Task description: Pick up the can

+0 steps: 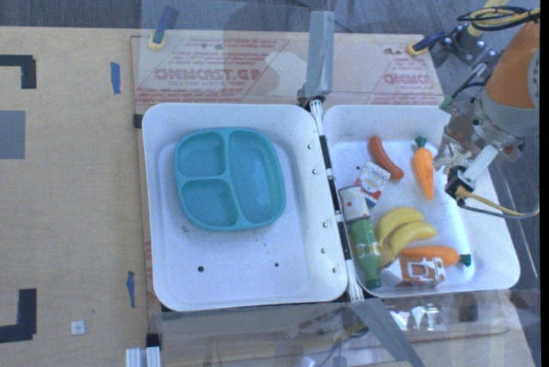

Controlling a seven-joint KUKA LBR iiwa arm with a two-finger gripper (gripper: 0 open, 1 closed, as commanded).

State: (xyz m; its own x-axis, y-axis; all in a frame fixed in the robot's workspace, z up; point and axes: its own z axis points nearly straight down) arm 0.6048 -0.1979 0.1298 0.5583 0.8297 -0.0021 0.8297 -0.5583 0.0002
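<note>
**At the right bin's edge: approach to the can not yet made**

In the near part of the right white bin (506,271) lie an orange plastic carrot (433,255), two yellow plastic bananas (403,228) and a green plastic bottle (364,249). Just beyond the bottle, against the bin's left wall, lies the small grey metal can (352,203), untouched. The two-finger gripper (452,159) hangs farther back over the bin's right side, well apart from the can; how its grip stands cannot be told. The step in hand looks like the approach. The next move likely calls for travel left across the clutter, then a descent beside the wall.
</note>
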